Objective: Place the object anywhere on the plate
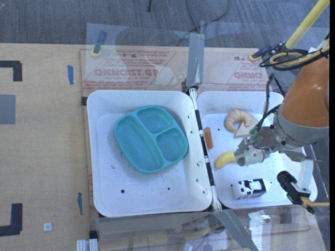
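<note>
A teal plate [151, 138] with three compartments lies in the left bin [104, 192], and nothing rests on it. My gripper [245, 156] hangs low over the right bin [225, 109], at the right end of a yellow banana [225, 159]. I cannot tell whether it touches the banana. A pale croissant [238, 119] lies just behind the gripper, with a small tan wedge [242, 131] beside it. The wrist partly hides that wedge.
A small orange stick [208, 137] lies by the right bin's left wall. A black-and-white toy [248, 189] sits near that bin's front edge. The divider between the two bins [201, 145] runs between plate and gripper. The arm covers the right bin's right side.
</note>
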